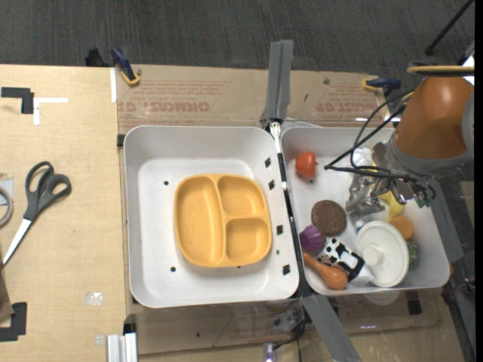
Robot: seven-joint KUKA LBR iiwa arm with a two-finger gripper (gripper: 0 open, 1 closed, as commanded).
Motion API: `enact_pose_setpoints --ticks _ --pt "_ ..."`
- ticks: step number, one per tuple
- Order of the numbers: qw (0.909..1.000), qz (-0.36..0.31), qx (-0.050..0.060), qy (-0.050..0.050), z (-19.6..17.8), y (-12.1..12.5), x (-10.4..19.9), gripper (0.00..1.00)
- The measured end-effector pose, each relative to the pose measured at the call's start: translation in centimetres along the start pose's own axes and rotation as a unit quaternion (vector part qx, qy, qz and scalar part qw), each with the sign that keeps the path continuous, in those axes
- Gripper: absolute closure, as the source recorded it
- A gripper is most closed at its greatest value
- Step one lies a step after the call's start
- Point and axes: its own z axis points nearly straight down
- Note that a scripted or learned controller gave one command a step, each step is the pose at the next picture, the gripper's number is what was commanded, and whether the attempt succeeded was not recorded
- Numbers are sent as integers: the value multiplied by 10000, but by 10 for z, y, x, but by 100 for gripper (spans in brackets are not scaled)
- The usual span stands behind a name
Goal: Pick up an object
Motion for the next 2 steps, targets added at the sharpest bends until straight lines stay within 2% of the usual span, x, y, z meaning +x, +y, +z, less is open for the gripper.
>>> enact_pose_setpoints --ticks 1,2 --pt "10000 -16 14 -22 -10 0 -2 100" --pt "9989 469 13 -16 -136 -28 -8 100"
